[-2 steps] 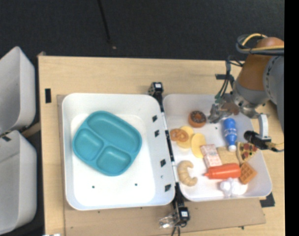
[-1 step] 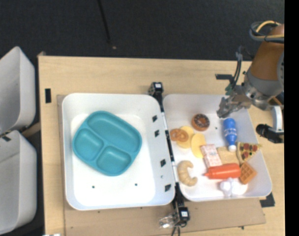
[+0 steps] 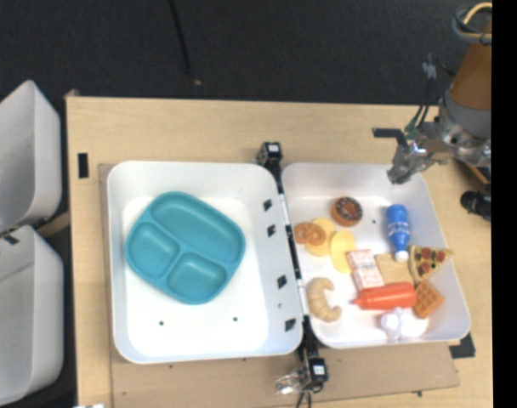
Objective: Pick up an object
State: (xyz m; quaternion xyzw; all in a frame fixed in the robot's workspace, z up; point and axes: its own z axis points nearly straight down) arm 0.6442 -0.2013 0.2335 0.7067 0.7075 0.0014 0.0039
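Observation:
My gripper (image 3: pixel 400 170) hangs over the far right corner of the right bin (image 3: pixel 326 181), above bare white floor, with nothing seen between its fingers. Below it in that bin lie a blue bottle (image 3: pixel 398 228), a chocolate donut (image 3: pixel 347 210), a glazed pastry (image 3: pixel 310 232), a yellow piece (image 3: pixel 342 245), a pink wrapped packet (image 3: pixel 363 270), a croissant (image 3: pixel 323 298), a red hot dog (image 3: pixel 384 296), a waffle (image 3: pixel 427 298), a pizza slice (image 3: pixel 428 260) and a white item (image 3: pixel 400 324).
The left bin (image 3: pixel 127 313) holds a teal divided plate (image 3: pixel 185 246). Black clips (image 3: pixel 269 152) sit along the seam between the bins. White chair shapes (image 3: pixel 16 168) stand off the bench's left side.

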